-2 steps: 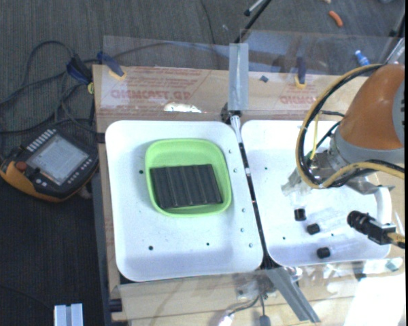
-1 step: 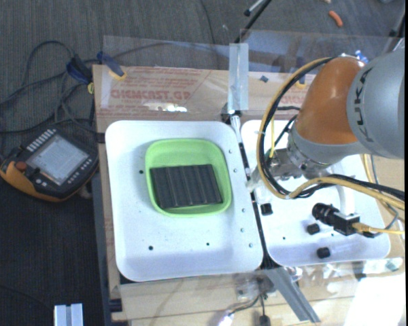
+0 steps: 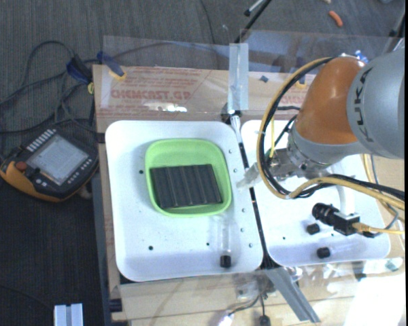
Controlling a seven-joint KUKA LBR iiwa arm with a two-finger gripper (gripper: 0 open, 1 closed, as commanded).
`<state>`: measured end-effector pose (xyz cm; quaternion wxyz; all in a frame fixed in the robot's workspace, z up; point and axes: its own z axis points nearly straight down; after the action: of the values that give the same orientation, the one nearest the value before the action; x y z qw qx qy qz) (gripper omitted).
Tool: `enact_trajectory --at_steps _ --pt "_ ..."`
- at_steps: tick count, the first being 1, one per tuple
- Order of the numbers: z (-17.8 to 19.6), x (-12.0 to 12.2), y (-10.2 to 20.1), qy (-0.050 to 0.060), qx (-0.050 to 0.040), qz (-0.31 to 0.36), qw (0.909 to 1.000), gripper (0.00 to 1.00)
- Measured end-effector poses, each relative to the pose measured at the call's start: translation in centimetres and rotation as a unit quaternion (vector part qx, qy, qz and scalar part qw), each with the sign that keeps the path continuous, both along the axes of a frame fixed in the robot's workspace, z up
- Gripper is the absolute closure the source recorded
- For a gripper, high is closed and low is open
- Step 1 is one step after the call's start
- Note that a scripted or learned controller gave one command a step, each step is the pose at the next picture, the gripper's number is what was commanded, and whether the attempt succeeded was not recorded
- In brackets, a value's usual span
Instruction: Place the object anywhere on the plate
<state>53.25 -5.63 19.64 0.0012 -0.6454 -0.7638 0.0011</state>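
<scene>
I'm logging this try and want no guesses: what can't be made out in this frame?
- Tool: hidden under the arm's orange band and wrist over the right bin; its fingers are not visible, so no grasp can be confirmed.
- Clear tube with a dark cap, left bin, below the green plate: too small and transparent to identify.
- Dark ridged slab on the plate: material unclear.

Arm (image 3: pixel 353 107) cut off at right edge; its bulk hides the jaws.

Lime-green plate (image 3: pixel 185 153) with dark grey ribbed insert (image 3: pixel 186 186); white bins (image 3: pixel 126 202); grey arm (image 3: pixel 384 107), orange band (image 3: pixel 330 104); yellow cables (image 3: pixel 340 182).
</scene>
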Motion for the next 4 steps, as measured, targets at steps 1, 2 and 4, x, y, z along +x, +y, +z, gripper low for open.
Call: enact_trajectory --at_steps 1,2,4 --pt "-0.7 -3.1 -13.4 -0.001 -0.0014 -0.006 1.0000 0.00" --pt "9.2 -4.6 -16.8 -0.001 -0.0016 -0.022 0.9998 0.00" --pt "11.8 -4.9 -16.6 -0.001 -0.0019 -0.145 0.9895 0.00"
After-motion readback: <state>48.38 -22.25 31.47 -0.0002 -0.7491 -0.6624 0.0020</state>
